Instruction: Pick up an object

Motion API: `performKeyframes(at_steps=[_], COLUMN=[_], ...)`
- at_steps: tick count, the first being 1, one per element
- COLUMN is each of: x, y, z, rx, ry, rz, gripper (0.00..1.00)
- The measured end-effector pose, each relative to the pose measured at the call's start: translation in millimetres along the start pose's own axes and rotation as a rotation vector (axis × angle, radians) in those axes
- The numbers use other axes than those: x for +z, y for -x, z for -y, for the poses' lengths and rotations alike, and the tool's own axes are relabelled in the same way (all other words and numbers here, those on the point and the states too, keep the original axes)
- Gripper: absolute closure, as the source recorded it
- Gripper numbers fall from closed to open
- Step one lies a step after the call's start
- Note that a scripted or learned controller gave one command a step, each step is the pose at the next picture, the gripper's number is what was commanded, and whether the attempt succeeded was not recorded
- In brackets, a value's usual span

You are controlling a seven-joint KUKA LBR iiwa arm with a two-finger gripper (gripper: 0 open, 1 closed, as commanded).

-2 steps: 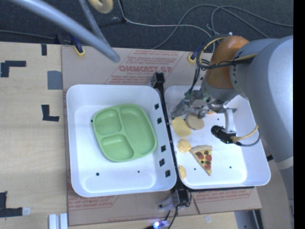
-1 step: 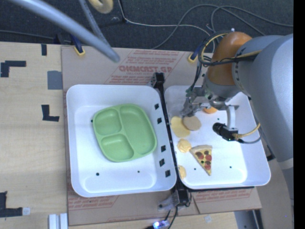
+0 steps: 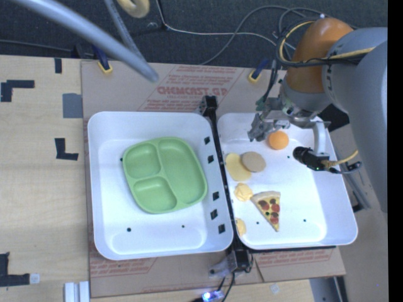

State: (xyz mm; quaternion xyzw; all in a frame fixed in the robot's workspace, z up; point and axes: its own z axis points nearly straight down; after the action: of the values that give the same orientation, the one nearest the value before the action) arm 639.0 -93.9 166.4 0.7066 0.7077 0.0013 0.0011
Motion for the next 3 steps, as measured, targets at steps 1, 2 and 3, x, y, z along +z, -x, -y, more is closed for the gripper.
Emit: performKeyframes(at_steps=[1,2,3], x=[-43,-84,-85], y=[-2,-2,-39], z=[4,3,39], rx=[0.000,0.000,0.000], ry=[-0.002,0.000,-0.006], rz=[0.000,0.000,0.000], gripper=[1.00,1.00,1.00])
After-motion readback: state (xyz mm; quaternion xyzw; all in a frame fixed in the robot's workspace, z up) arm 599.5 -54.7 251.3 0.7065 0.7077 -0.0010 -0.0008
